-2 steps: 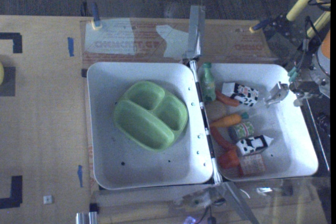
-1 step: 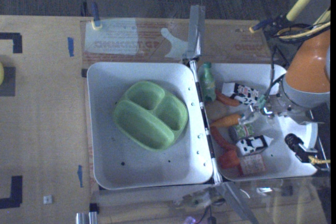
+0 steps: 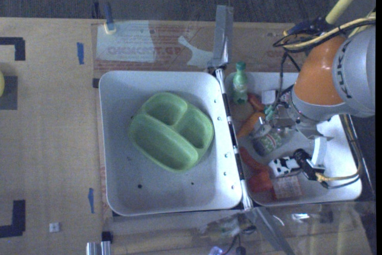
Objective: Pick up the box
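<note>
A small black-and-white patterned box (image 3: 283,165) lies in the right bin (image 3: 346,188), near its front. Beside it, closer to the front rim, lies a flat reddish box (image 3: 288,188). My gripper (image 3: 273,124) hangs low over the middle of this bin, just behind the patterned box and right above a round jar with a dark label (image 3: 268,142). The grey wrist and orange band cover the bin's back right part. I see nothing lifted off the bin floor.
A green bottle (image 3: 240,83) stands at the right bin's back left, with orange and red items (image 3: 253,122) along its left wall. The left bin (image 3: 113,176) holds a green divided tray (image 3: 172,130). A black and yellow cable (image 3: 325,175) trails over the right bin.
</note>
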Available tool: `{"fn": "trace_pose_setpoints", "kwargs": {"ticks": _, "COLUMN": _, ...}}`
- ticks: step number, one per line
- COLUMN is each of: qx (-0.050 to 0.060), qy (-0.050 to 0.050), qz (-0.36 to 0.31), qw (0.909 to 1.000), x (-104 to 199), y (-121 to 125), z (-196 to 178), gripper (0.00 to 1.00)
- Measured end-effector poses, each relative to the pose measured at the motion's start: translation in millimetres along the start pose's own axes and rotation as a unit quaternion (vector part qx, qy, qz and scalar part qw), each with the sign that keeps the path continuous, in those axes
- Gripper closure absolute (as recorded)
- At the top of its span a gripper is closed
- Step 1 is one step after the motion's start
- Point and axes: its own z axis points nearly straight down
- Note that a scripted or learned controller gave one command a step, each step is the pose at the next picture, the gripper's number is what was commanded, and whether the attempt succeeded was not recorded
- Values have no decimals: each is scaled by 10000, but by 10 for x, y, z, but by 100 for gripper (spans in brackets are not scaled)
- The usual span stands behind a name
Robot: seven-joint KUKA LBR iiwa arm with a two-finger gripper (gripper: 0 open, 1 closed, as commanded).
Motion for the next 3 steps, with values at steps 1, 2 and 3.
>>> {"fn": "trace_pose_setpoints", "kwargs": {"ticks": 1, "qx": -16, "qy": 0, "qz": 17, "qw": 10000, "x": -14, "y": 14, "z": -91, "gripper": 100}}
{"fn": "trace_pose_setpoints", "kwargs": {"ticks": 2, "qx": 26, "qy": -10, "qz": 2002, "qw": 9798, "x": 344, "y": 398, "z": -971, "gripper": 100}}
{"fn": "trace_pose_setpoints", "kwargs": {"ticks": 3, "qx": 27, "qy": -13, "qz": 3747, "qw": 9272, "x": 563, "y": 972, "z": -968, "gripper": 100}}
